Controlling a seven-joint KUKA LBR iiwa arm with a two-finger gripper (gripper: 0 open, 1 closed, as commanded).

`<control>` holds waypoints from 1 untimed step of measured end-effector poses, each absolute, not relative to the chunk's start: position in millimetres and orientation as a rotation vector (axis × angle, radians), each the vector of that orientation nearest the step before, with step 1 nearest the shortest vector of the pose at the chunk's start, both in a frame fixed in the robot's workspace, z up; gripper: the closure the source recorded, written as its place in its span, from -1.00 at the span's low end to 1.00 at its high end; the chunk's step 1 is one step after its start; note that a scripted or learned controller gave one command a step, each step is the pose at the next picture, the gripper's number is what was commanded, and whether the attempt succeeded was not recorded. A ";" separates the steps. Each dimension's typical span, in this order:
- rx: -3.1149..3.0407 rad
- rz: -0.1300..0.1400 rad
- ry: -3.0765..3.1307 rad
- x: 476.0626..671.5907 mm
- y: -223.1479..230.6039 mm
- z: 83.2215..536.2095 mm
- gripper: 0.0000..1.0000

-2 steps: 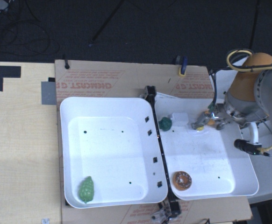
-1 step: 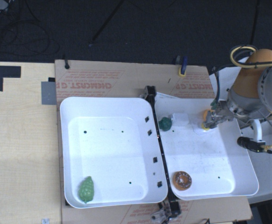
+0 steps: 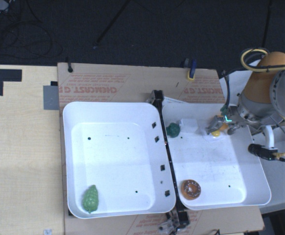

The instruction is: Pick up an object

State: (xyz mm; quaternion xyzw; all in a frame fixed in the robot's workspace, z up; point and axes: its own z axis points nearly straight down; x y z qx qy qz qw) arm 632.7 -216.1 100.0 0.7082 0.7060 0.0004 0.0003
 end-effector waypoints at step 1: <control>2.221 0.000 2.221 643.8 -214.9 104.2 -1.00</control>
